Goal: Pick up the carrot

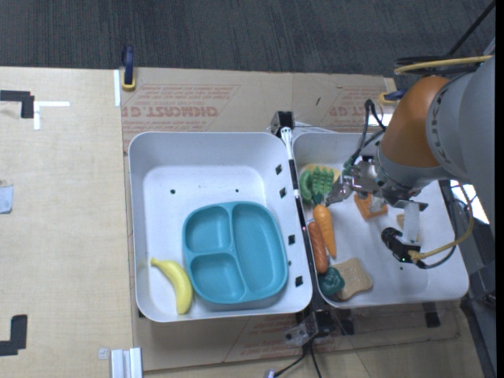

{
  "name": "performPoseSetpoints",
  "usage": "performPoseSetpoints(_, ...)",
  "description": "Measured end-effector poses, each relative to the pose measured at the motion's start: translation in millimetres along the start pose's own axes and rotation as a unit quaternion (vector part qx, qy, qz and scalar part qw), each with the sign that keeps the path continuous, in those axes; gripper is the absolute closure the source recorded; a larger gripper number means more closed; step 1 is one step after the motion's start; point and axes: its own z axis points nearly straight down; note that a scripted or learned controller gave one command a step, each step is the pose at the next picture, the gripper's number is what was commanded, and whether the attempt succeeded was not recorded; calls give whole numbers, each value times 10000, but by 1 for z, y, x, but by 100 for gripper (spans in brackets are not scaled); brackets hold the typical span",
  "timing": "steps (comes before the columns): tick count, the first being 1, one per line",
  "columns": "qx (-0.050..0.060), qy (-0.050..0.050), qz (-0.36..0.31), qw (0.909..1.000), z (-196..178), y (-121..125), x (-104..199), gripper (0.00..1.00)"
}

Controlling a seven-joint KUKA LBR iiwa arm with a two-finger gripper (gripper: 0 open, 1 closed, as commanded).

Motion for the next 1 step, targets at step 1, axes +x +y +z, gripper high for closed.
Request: performPoseSetpoints(1, 8, 13, 726, 9974, 0, 7, 2, 0)
